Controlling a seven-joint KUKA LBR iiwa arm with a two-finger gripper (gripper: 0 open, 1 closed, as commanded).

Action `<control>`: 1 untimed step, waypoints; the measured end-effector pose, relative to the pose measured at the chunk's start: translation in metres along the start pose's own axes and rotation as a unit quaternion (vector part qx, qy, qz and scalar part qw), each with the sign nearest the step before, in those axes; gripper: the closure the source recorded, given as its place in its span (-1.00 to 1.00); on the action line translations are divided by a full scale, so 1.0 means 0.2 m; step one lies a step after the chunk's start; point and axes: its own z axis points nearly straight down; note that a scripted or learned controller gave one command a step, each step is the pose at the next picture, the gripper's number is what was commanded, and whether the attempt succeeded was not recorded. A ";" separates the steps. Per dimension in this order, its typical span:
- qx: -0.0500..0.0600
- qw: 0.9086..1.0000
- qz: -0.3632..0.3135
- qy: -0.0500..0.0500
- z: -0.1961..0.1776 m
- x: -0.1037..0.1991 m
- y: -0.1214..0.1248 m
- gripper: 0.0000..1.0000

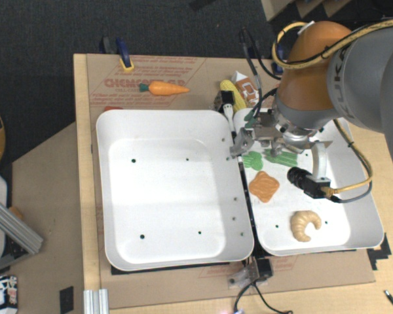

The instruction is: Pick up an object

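Overhead view. You saw the grey arm (354, 77) enter from the right and end at the gripper (270, 148), which hung over the near-left part of the right bin (363, 231); whether it was spread or closed, you could not tell. The left bin (164, 182) lay to the gripper's left, across the shared rims. A green object (270, 157) lay directly beneath the gripper, partly covered by it. A croissant (306, 226) rested well below the gripper, a flat orange piece (264, 186) just below the green object. A toy carrot (165, 88) lay on the bench (85, 241), well up-left of the gripper.
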 end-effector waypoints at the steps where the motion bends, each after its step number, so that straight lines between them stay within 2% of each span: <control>1: -0.006 1.000 0.005 -0.003 -0.08 -0.04 0.01 1.00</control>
